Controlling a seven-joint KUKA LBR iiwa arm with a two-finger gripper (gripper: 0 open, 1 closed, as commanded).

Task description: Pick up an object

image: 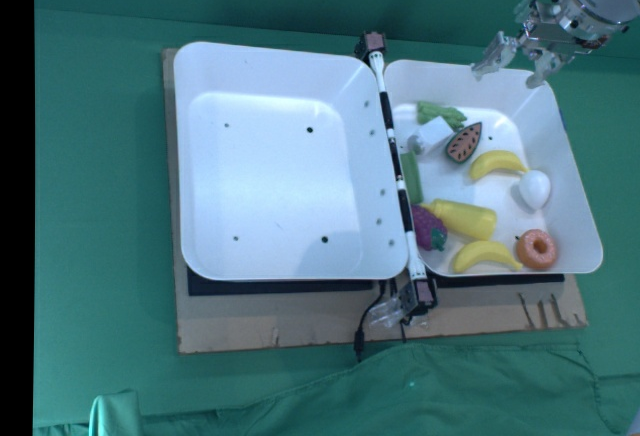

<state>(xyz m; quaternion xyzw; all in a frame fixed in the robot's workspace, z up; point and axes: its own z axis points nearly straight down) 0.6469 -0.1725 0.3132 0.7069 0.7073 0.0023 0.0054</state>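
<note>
My gripper point(515, 64) hangs above the far rim of the right bin point(580, 209), fingers spread open with nothing between them. Below it in that bin lie a green leafy piece point(441, 112), a white block point(432, 135), a watermelon slice point(463, 142), a banana point(497, 163), a white egg point(534, 189), a yellow bottle point(465, 218), a purple grape bunch point(429, 227), a second banana point(484, 256) and an orange donut point(537, 249). A green cucumber point(411, 177) lies along the bin's left wall.
The left bin point(200, 84) sits beside the right one, split by a black-and-white divider bar point(392, 154). Both rest on a cardboard sheet point(300, 329) over green cloth. Cables point(385, 316) bunch at the near end of the divider.
</note>
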